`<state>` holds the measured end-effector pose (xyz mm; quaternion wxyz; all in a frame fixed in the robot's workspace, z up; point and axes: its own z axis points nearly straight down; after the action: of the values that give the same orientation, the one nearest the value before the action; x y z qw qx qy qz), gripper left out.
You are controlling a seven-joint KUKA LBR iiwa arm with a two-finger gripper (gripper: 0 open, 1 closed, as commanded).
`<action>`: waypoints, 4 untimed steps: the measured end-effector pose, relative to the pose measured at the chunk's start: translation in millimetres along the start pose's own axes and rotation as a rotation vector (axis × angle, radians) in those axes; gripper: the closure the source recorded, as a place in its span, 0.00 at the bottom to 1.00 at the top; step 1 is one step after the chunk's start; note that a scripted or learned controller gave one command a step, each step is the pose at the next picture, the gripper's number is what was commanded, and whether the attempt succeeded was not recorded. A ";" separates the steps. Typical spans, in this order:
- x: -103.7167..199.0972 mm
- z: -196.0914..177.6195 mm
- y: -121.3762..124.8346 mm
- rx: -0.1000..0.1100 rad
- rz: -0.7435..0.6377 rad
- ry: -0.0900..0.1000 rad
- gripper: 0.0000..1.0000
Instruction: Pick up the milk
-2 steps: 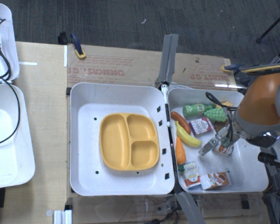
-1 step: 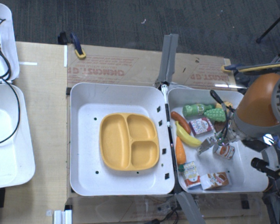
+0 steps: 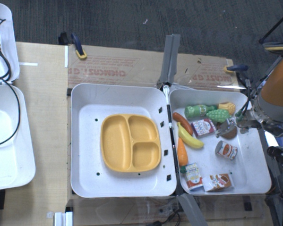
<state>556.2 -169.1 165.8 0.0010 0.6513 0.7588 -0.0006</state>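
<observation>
Reaching in over the right edge of the right bin [image 3: 265,180], the gripper [image 3: 230,125] hangs low above the bin's upper middle, close to a small brown object [image 3: 229,133]; whether it is open or closed, or has hold of anything, cannot be told from this angle. Two small cartons lie by the bin's near edge: a milk carton [image 3: 193,176] towards the near left corner and an orange carton [image 3: 220,182] just to its right, both well apart from the gripper. A can [image 3: 226,150] sits in the middle of the bin. A banana [image 3: 189,137], a carrot [image 3: 182,152] and a sausage [image 3: 182,122] lie along the left wall. A green bottle [image 3: 200,111] and corn [image 3: 225,110] rest near the far edge. A yellow divided plate [image 3: 130,142] lies in the left bin [image 3: 85,102].
</observation>
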 end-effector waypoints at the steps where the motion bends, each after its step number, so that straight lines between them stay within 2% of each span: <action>1: 45.0 -30.5 22.4 0.000 -0.079 0.001 0.00; 2: 8.6 9.7 -28.0 0.001 -0.273 0.002 0.00; 3: -33.9 12.1 -33.8 -0.001 -0.478 0.000 0.00; 4: -24.2 58.4 17.6 -0.001 -0.565 0.001 0.00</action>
<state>577.3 -190.5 107.5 0.0010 0.4142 0.9102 -0.0001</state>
